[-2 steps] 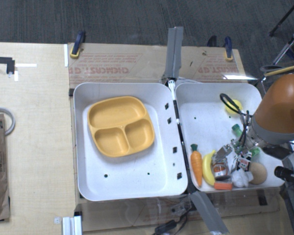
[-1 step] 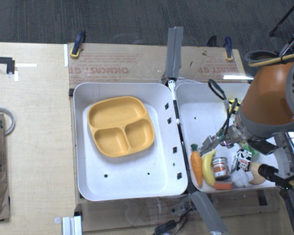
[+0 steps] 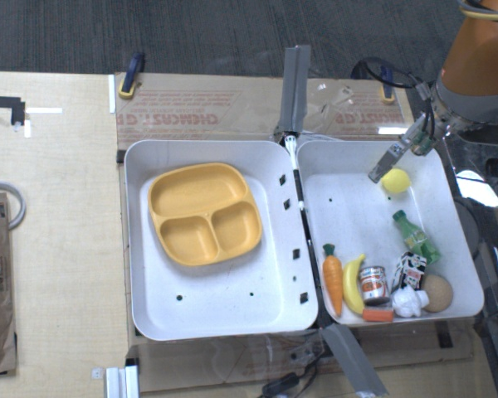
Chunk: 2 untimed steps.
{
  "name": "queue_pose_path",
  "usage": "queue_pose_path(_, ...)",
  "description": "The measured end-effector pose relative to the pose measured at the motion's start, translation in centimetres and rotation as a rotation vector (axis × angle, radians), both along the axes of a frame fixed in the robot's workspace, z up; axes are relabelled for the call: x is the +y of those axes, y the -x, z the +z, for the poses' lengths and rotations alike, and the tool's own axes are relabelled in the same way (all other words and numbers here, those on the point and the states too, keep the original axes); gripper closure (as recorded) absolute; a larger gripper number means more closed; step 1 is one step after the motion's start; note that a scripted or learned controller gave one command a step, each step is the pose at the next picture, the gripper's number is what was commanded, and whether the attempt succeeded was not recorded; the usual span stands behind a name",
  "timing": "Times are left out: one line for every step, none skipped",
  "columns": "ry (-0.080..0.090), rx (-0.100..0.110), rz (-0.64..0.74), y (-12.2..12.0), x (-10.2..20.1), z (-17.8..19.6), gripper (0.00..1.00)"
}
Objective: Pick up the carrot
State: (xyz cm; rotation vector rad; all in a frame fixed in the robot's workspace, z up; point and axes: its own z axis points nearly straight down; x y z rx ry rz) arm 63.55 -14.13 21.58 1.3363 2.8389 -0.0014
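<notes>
The carrot (image 3: 333, 282) lies along the left wall of the right bin (image 3: 349, 201), near its front-left corner, green top toward the back and tip toward the front. A banana (image 3: 353, 286) lies just beside it on the right, then a can (image 3: 372, 283), with a red piece (image 3: 378, 314) at the front edge. The gripper (image 3: 383, 168) hangs over the bin's back-right part, well apart from the carrot, its tip just beside a lemon (image 3: 396, 181); whether it is spread or pressed together I cannot tell, and nothing shows pinched in it. The step in hand looks like the approach, with the grasp not yet begun. To do it well, the arm should probably cross to the front-left corner, turn so the pinch runs across the carrot's width, and come down at the thick orange middle. The tight spot is the fit: wall on one side, banana on the other, so a centred, straight descent matters.
</notes>
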Motion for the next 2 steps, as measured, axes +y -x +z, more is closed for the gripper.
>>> queue_pose_path(-0.001, 0.0, -0.284, 2.7, -1.0, 6.3, 0.0)
queue_pose_path(-0.002, 0.005, -0.219, 10.9, -4.2, 1.5, 0.0)
